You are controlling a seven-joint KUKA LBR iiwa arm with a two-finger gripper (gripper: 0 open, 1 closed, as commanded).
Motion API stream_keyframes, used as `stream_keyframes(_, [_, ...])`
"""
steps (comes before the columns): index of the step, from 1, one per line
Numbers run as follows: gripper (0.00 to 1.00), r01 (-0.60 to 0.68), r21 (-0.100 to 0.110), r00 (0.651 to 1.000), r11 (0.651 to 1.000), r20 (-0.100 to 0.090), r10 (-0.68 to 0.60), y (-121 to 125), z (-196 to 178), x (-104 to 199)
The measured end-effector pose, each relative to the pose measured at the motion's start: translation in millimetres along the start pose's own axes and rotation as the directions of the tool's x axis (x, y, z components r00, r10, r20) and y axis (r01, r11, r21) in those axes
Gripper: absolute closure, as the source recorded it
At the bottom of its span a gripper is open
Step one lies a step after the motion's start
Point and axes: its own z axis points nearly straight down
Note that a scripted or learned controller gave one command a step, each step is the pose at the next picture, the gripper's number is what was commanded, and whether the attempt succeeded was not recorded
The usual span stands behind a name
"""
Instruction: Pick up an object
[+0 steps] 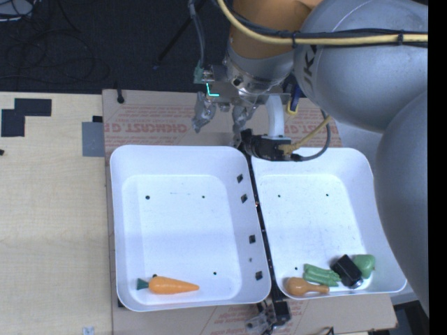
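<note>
An orange toy carrot (171,285) with a green top lies at the front of the left bin (133,166). In the front right corner of the right bin (363,166) sit a green bean-like toy (321,274), a black block (346,271), a green piece (364,262) and a tan pear-shaped toy (304,287). My gripper (222,121) hangs high above the back edge of the bins, near the divider, far from all the objects. Its two fingers are spread apart with nothing between them.
A black clamp strip (253,215) runs along the divider between the bins. Cardboard (160,117) lies under the bins on a pale wooden bench (49,208). The large grey arm (370,54) covers the upper right.
</note>
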Motion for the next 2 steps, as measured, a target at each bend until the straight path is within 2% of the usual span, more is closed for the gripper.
stream_keyframes(1, [0.00,0.002,0.004,1.000,1.000,0.000,-0.002,0,85,62])
stream_keyframes(2, [0.00,0.003,0.011,1.000,1.000,0.003,-0.003,-3,246,72])
